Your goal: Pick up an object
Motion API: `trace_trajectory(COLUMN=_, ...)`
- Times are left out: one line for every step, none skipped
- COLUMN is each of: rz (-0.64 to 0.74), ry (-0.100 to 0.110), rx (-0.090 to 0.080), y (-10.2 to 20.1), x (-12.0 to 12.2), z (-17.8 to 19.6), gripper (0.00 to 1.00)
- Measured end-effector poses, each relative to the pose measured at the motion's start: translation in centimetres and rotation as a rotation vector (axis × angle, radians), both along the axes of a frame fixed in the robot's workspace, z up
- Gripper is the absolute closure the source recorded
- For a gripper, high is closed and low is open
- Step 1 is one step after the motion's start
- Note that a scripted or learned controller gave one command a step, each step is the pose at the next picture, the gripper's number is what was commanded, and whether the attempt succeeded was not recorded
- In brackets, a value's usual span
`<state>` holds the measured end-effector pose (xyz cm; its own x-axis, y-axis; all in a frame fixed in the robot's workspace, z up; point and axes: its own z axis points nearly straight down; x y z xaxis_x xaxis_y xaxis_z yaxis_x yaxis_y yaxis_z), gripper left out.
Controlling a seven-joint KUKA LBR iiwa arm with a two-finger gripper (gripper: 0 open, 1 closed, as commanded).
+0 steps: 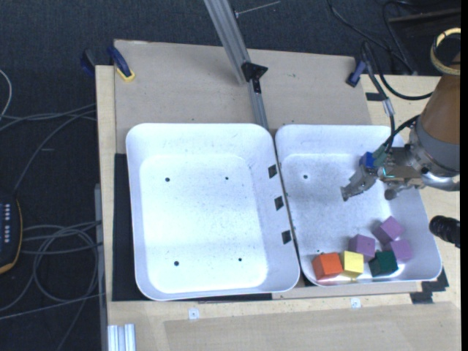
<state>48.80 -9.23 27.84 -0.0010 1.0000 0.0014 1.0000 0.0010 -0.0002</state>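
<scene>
Several small blocks lie in the near right corner of the right bin (314,196): an orange one (328,265), a yellow one (354,262), a green one (382,265) and three purple ones (362,244) (391,229) (401,250). My gripper (374,189) hangs over the middle of the right bin, up and away from the blocks. It is open, its fingers (355,188) spread apart with nothing between them.
The left bin (197,210) sits beside the right one, with black clips (278,202) along the shared rim. A metal bar (234,35) slants over the bench's back. Cables trail off the bench on the left.
</scene>
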Motion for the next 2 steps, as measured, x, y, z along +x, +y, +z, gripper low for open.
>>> trace_trajectory(rz=0.000, ry=-0.001, rx=-0.001, y=0.0, x=0.0, z=0.0, gripper=0.00)
trace_trajectory(rz=0.000, ry=0.006, rx=0.001, y=0.5, x=0.3, z=-4.3, gripper=0.00)
